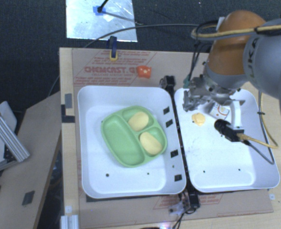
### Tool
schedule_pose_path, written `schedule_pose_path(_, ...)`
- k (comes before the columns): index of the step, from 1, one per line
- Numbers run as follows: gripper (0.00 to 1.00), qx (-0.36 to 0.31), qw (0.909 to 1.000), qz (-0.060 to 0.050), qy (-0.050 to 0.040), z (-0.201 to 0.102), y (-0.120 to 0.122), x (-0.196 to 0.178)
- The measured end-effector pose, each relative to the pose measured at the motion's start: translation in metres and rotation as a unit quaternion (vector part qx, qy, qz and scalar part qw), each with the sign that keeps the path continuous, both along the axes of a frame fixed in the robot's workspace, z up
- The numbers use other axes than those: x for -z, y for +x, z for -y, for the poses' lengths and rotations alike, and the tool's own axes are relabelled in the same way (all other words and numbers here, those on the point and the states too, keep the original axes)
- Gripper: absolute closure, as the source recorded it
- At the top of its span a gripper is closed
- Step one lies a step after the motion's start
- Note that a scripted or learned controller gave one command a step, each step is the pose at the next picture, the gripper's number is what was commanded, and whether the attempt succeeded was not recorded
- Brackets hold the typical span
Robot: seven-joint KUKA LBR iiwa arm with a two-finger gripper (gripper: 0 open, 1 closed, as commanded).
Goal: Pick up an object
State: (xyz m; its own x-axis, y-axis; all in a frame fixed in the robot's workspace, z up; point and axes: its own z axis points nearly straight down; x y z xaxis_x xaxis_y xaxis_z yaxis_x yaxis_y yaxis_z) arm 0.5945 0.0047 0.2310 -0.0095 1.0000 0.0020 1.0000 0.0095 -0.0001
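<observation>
Right bin (pixel 226 171): small yellow object (pixel 198 119) just below gripper (pixel 193 101), apart; grip state unclear

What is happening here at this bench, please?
A grey robot arm reaches in from the right over the right bin, and its gripper hangs near the bin's upper left corner. A small yellow object lies on the bin floor just beside it; nothing is visibly grasped. In the left bin, a green divided tray holds two yellow pieces in its small compartments.
</observation>
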Motion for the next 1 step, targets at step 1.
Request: schedule_pose_path(1,1.0,0.0,1.0,0.001,-0.0002,-0.0504,-0.0124,-0.0088)
